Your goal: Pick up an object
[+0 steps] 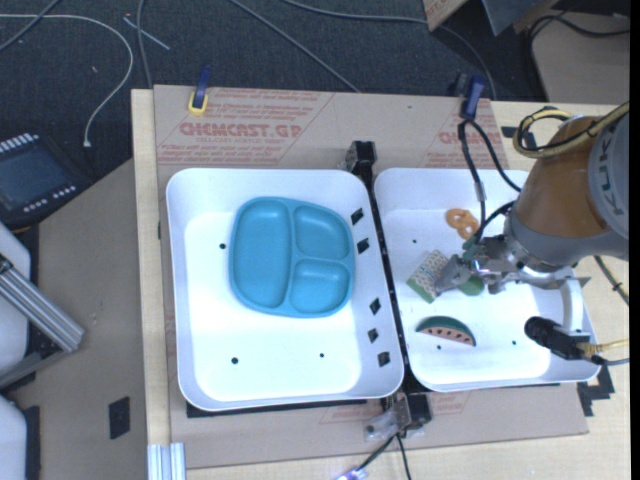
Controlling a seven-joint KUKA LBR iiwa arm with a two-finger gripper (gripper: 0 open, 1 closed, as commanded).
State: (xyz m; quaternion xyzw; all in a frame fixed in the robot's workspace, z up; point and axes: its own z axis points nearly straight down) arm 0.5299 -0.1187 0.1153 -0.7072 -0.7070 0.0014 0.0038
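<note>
In the right shallow white bin (495,358), a red-and-green watermelon-slice toy (446,332) lies just nearer the camera than the gripper (468,274). The gripper hangs low, its tip beside a flat green speckled block (430,273); whether it is apart or together cannot be told. Beyond the gripper lies a small orange pretzel-shaped piece (461,220).

The left bin (200,298) and the right bin (500,360) look like smooth white plastic with a soft sheen. The blue plate (245,258) in the left one looks like smooth plastic too, nearly matt, and the watermelon-slice toy (445,331) near the right bin's front edge looks dull. The desk (300,113) is topped with a matt, cardboard-like brown sheet printed in red, and the arm's orange band (560,208) looks glossy.
</note>
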